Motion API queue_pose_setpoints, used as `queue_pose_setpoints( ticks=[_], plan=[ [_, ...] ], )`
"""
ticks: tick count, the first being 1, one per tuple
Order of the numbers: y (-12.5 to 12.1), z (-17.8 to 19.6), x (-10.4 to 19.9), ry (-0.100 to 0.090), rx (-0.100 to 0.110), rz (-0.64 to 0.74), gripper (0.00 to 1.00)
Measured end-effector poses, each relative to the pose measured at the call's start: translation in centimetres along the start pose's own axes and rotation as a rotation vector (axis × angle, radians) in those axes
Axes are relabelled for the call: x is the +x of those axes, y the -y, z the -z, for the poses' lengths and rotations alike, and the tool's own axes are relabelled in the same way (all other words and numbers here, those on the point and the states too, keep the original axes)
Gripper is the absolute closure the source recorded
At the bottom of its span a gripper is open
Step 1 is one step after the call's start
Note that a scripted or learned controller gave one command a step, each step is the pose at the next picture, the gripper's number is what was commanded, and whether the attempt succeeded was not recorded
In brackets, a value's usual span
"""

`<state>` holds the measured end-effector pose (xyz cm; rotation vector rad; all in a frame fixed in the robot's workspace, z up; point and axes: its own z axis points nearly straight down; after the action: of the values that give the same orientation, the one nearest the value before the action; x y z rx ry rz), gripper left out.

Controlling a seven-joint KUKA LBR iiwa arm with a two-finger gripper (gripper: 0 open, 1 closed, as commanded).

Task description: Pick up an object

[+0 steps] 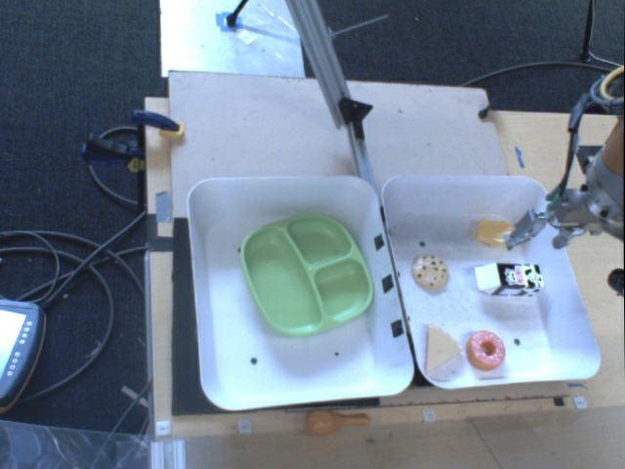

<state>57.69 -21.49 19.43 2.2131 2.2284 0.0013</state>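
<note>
The gripper (532, 225) is hanging over the right bin (576, 360), at about three o'clock in the view, and whether it is released or clenched I cannot tell. Nothing is showing between its tips. Just beside them, toward nine o'clock, a yellow block (493, 232) is lying on the bin floor; it is looking like the nearest candidate. Below it a small milk carton (509, 278) is lying on its side, with a cookie (430, 273), a sandwich wedge (441, 348) and a pink doughnut (485, 350) toward seven o'clock. The block is probably light, stiff toy plastic, somewhat slippery; gripping across its short flat sides seems safest.
</note>
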Motion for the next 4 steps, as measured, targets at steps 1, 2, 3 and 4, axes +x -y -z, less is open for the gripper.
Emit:
queue_pose_setpoints(
  ticks=[1, 2, 3, 4],
  plan=[
    [0.0, 0.0, 0.0, 0.000, 0.000, 0.001, 0.00],
    [0.5, -6.1, 0.3, -0.001, 0.005, -0.005, 0.00],
    [0.4, -8.3, 0.3, 0.001, -0.002, -0.005, 0.00],
    [0.3, -7.4, 0.3, 0.001, -0.004, -0.005, 1.00]
  ],
)
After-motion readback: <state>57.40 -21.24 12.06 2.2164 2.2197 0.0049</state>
